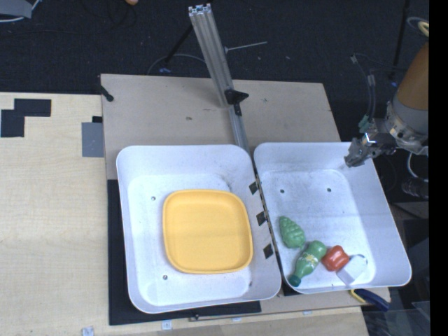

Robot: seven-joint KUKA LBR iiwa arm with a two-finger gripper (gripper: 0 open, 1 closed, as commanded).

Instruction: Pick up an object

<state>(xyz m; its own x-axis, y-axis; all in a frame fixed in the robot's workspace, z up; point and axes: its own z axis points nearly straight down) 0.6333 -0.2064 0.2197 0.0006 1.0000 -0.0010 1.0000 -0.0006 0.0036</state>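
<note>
The gripper (357,152) hangs over the right bin's (371,187) rim at one o'clock; whether it is released or clenched I cannot tell. The toys cluster at the bin's six o'clock: a green lump (292,232), a green bottle (306,261) and a red piece (335,257) touching it. They look light, hard and slick; the lump stands freest, while the bottle lies close to the near wall.

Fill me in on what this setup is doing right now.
A robot arm is out to pick up an object. Its hand hangs over the far right rim of the right bin, holding nothing visible. Green toys and a red one lie near that bin's front. A yellow plate sits in the left bin.
</note>
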